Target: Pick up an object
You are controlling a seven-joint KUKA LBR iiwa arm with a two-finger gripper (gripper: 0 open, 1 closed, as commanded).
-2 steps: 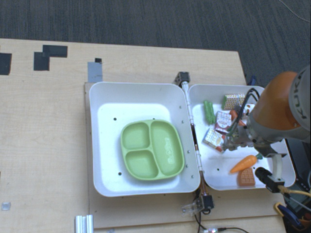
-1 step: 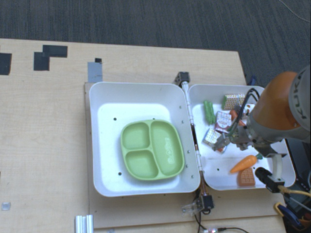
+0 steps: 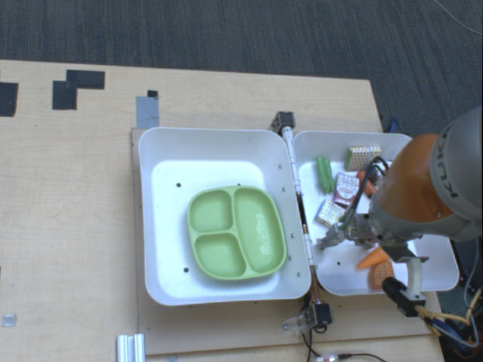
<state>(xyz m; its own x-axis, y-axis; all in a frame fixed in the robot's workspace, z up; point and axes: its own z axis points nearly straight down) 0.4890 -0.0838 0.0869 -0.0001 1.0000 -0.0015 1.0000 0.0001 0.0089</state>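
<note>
One orange object (image 3: 374, 259) beside gripper (image 3: 332, 239).

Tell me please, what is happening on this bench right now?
A grey robot arm with an orange band reaches from the right into the right white bin, low over small items: a green stick-shaped object, some small packets and an orange piece. Its gripper is near the packets; a grasp cannot be confirmed. The left white bin holds a light green divided plate.
</note>
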